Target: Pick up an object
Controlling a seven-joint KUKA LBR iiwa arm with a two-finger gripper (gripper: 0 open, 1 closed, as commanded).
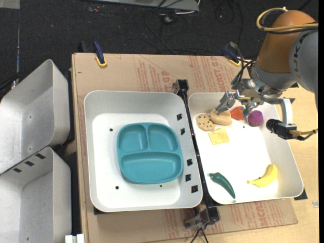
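Observation:
In the right bin (253,151), my gripper (238,105) hangs over the far end, reaching in from the right under the orange band. Its fingers (225,105) are spread apart, so it is open, and nothing is lifted. Just below and between them lies a red-orange piece (237,113) on the bin floor. A tan bread-like piece (221,118) lies to its left and a purple piece (255,117) to its right. A round cookie (204,121) and a yellow cheese slice (218,136) lie nearby.
A green pepper (223,184) and a banana (264,177) lie at the near end of the right bin. The left bin (101,135) holds a teal divided plate (150,152). A black divider (190,135) runs between the bins.

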